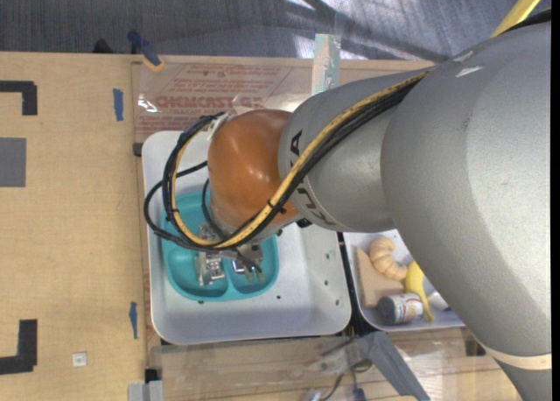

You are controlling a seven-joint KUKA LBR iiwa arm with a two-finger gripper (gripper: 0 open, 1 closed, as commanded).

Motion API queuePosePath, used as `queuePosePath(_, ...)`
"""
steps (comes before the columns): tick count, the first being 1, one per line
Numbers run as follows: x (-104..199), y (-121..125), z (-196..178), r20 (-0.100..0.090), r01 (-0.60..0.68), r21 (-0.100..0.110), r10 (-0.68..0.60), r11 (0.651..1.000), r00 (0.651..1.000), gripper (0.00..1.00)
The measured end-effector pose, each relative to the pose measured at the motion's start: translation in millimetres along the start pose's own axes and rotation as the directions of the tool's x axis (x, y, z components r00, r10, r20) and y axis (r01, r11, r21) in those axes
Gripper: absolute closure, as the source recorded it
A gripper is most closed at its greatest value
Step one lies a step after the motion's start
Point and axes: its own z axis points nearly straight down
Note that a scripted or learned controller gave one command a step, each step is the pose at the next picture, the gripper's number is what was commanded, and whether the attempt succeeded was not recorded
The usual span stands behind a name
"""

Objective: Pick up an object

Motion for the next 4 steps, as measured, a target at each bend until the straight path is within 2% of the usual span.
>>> queuePosePath(1,10.0,0.1,-121.2,-0.003,-0.297,0.005,0.297,0.955,0.955,1.0)
queuePosePath(2,15.8,-1.7,-114.2,-0.008,-0.558,0.013,0.558,0.83,0.83,1.0)
queuePosePath(3,40.0,4.2,-141.0,-0.01,-0.13,0.006,0.13,0.991,0.991,1.0)
queuePosePath(4,38.9,4.3,-171.7,-0.005,0.2,0.002,-0.2,0.98,0.98,1.0)
